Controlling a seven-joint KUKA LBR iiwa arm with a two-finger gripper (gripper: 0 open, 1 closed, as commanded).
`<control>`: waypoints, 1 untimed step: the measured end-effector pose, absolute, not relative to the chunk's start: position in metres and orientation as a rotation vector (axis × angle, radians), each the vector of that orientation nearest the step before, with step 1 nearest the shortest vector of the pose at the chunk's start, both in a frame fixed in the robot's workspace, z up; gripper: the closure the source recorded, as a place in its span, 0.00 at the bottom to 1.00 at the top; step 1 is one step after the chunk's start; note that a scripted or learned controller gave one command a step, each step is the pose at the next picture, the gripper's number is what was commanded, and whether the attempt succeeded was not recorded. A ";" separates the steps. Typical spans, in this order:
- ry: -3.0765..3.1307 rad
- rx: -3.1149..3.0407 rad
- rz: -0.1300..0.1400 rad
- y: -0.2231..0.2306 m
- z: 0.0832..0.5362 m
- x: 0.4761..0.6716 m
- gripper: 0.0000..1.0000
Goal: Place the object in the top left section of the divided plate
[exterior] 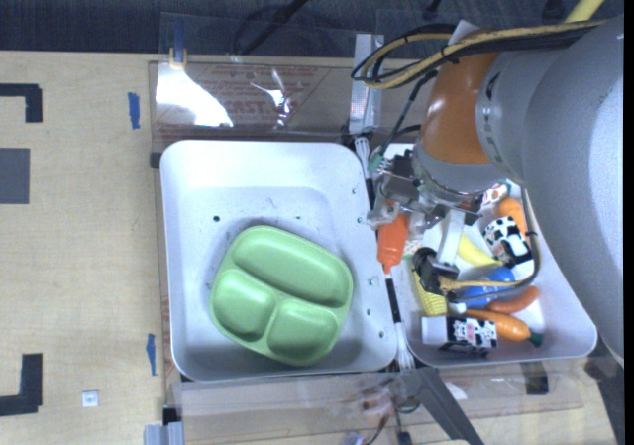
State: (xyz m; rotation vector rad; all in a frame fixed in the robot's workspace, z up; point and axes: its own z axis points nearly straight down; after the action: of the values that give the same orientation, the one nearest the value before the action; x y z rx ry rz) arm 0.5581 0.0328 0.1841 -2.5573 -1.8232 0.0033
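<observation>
Grey arm with orange band reaches in from frame right, over the right white bin (570,319). Gripper (428,235) hangs low among a clutter of toys: orange carrot-shaped piece (392,242) at the bin's left wall, black-and-white cow figure (507,233), more orange and yellow pieces below. Cannot tell how the gripper is set, nor whether it holds anything. Green divided plastic plate (282,292) sits in the left white bin (198,175), centre-low, its sections bare. Step in hand looks like the pick. Next: secure one object, lift, travel left to the plate's top left section.

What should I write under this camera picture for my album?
Robot arm reaching over toy-filled right bin; green divided plate waits in left bin.
</observation>
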 end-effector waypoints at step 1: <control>-2.287 -2.149 0.004 0.019 0.184 0.489 1.00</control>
State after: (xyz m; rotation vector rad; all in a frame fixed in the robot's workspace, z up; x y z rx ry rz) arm 0.4893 0.0193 0.1837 -2.1489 -2.2865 0.0036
